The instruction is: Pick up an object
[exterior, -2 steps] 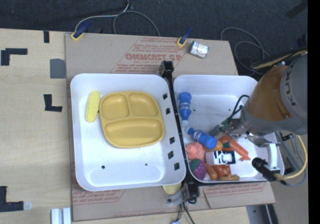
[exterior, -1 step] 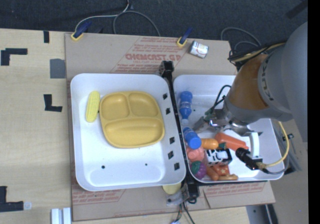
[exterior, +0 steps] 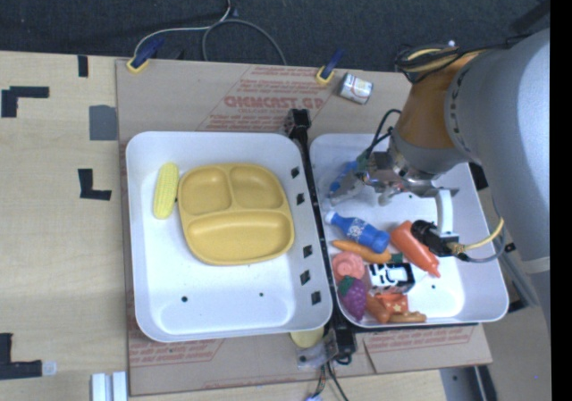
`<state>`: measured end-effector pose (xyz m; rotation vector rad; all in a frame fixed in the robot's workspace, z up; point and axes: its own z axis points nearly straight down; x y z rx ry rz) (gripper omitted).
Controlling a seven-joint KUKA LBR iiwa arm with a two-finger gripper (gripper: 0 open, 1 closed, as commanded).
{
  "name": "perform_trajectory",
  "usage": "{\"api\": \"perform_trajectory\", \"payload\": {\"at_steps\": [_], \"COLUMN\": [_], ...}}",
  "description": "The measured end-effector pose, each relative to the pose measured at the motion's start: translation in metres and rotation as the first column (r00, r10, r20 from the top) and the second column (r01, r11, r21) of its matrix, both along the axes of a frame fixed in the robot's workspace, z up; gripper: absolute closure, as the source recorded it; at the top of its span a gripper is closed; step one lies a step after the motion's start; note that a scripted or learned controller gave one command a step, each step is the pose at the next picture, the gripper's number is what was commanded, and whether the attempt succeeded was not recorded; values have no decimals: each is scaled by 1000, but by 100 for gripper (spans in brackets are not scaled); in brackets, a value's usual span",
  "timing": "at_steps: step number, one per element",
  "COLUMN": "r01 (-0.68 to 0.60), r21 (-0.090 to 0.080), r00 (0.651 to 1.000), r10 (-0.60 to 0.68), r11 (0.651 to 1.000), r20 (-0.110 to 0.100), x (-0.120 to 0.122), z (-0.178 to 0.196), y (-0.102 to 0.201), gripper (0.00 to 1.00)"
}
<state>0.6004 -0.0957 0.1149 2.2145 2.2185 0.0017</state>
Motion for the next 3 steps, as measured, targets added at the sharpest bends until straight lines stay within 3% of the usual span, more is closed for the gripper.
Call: {"api": "perform_trajectory", "payload": {"at_steps": [1,2,3], "r01": [-3,0,5], "r21": [4,2,4], "r00": [1000,1000,1000], "r10": [3,0,-5], "r11": [1000,1000,1000], "r20": [6,-4,-12], "x": [58,69,-20], "z": [-27,-29,10], "y": [-22,-11,-28], "gripper": [0,0,0]}}
